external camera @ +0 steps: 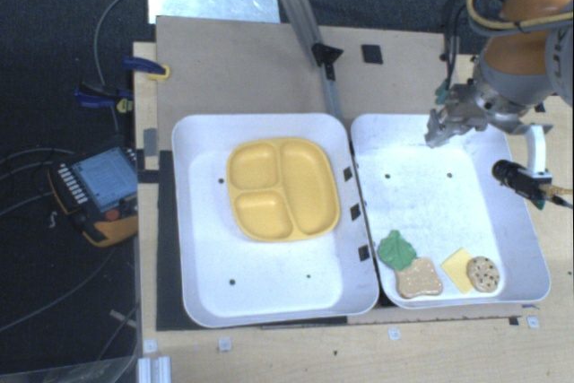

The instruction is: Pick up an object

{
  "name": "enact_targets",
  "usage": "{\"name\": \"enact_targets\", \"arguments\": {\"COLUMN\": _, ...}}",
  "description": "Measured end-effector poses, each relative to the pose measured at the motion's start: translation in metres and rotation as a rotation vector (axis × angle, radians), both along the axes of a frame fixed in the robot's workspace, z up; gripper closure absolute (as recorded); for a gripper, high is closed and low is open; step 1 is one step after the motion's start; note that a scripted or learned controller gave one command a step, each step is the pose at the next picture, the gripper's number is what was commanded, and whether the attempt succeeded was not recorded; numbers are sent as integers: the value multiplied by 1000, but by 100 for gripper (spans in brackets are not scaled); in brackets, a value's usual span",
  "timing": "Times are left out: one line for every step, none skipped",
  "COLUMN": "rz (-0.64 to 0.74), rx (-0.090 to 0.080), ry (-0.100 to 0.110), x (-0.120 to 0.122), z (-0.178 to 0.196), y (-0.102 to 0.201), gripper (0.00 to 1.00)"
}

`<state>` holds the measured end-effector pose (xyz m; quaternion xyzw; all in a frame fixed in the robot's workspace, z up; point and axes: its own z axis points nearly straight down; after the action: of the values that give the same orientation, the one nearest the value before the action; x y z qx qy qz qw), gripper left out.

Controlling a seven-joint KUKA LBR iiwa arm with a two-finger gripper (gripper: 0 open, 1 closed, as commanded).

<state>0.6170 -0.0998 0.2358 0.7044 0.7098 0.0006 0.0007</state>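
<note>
My gripper (437, 134) hangs over the far edge of the right bin (448, 193), well away from the food toys. Nothing shows between its fingers. At the near end of that bin lie a green leaf (395, 248), a tan toast slice (419, 280), a yellow cheese square (458, 269) and a round cookie (483, 274). They lie close together, the leaf touching the toast and the cookie overlapping the cheese.
A yellow three-compartment plate (282, 189) rests in the left bin (215, 282). A grey pole (300, 9) slants down to the bench behind the bins. Clamps (143, 67) and a blue-screened handset (97, 184) sit off the bench's left side.
</note>
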Motion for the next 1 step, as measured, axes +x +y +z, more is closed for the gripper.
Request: {"name": "enact_targets", "arguments": {"rz": 2, "rx": 1, "ry": -1, "x": 2, "z": 5, "y": 60, "gripper": 100}}
